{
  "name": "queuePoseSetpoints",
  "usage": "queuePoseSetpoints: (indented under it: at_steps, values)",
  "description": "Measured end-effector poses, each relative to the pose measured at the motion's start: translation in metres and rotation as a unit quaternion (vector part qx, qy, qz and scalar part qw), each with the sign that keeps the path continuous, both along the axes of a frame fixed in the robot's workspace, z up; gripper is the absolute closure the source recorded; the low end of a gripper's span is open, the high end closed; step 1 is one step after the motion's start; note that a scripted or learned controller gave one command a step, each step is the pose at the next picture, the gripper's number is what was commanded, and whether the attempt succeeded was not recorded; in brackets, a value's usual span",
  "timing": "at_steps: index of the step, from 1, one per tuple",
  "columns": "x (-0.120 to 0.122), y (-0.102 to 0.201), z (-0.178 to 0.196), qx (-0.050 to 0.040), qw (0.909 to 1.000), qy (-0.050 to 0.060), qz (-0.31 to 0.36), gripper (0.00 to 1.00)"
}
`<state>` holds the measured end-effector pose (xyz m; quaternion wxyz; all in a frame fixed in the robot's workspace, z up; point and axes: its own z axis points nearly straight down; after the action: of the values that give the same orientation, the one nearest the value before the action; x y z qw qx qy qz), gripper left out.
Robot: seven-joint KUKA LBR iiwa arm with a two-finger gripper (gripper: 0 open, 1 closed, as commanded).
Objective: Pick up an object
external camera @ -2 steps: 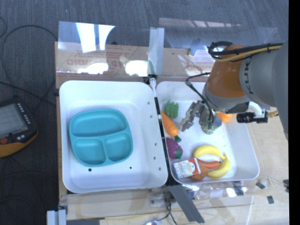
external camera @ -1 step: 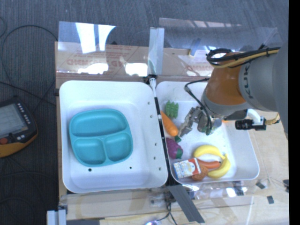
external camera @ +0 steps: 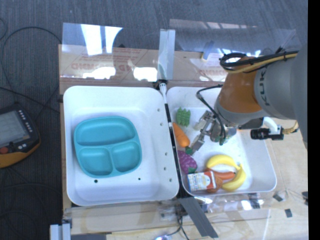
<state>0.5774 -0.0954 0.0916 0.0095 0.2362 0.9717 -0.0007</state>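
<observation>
Two white bins sit side by side on the surface (external camera: 100, 71). The left bin (external camera: 150, 104) holds a blue tray (external camera: 107, 145) with three parts. The right bin (external camera: 260, 169) holds the toy food. A green toy (external camera: 183, 116) lies near the upper left of that bin. An orange carrot (external camera: 180, 135) lies just below it, next to the wall between the bins. A purple toy (external camera: 186, 160) sits under the carrot. At the lower part of the bin there is a yellow banana (external camera: 227, 170), and it curves around a small red toy (external camera: 223, 174). A little carton (external camera: 199, 181) lies just left of them. The grey and orange arm (external camera: 250, 91) comes in from the right side of the frame. Its hand (external camera: 200, 131) hangs low in the right bin, just right of the carrot. The fingers (external camera: 196, 143) are spread apart and nothing is between them.
</observation>
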Motion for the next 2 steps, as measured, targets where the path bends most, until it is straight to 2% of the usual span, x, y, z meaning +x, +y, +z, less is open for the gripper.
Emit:
queuePoseSetpoints:
  at_steps: [1, 2]
  values:
    - [0.0017, 0.0006, 0.0122, -0.0006, 1.0000, -0.002, 0.001, 1.00]
    - [0.0011, 0.0006, 0.0112, -0.0008, 1.0000, -0.001, 0.001, 0.00]
